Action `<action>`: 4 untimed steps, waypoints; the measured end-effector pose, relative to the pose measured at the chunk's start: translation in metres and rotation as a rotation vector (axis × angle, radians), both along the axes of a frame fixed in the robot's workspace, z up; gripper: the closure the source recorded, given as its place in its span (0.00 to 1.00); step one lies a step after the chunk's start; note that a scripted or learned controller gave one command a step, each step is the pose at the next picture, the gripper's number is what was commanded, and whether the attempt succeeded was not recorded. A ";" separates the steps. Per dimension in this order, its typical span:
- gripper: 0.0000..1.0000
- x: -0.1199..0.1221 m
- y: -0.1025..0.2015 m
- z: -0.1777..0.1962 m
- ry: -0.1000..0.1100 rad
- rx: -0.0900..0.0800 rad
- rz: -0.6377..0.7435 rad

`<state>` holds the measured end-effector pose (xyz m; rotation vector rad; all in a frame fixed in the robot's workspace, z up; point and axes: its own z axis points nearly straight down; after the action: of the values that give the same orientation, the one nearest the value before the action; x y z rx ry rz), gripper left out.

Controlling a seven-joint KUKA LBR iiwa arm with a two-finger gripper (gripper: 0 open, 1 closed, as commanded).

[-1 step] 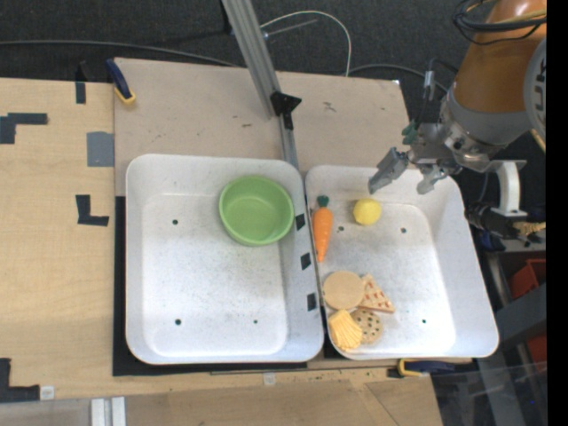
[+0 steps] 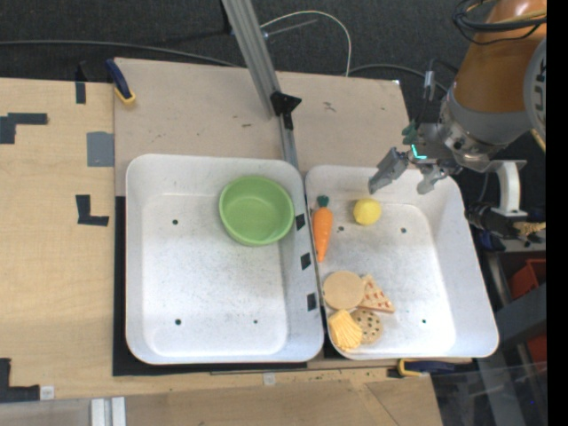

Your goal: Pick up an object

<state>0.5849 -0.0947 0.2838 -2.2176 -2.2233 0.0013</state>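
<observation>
My gripper [image 2: 408, 178] hangs over the back of the right bin [image 2: 444, 264], open, its two grey fingers spread apart with nothing between them. A small yellow ball [image 2: 366, 211] lies just below and left of the left finger, apart from it. An orange carrot [image 2: 321, 228] lies along the right bin's left wall. Near the front of that bin sit a round tan cookie [image 2: 343, 289], a pizza slice [image 2: 377, 297], a yellow ridged piece [image 2: 345, 330] and a speckled biscuit [image 2: 369, 326], clustered together.
A green bowl [image 2: 256, 209] stands at the back of the left bin [image 2: 177, 264]. A slanted metal pole [image 2: 257, 56] rises from the divider between the bins. Cables run across the bench behind the bins.
</observation>
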 end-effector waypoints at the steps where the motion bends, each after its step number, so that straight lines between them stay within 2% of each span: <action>1: 0.00 -0.002 0.007 -0.062 0.007 0.000 -0.001; 3: 0.00 0.004 -0.004 -0.170 0.006 -0.001 -0.002; 4: 1.00 0.005 -0.003 -0.157 0.002 0.000 0.000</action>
<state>0.5901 -0.0973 0.1266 -2.2166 -2.2220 0.0038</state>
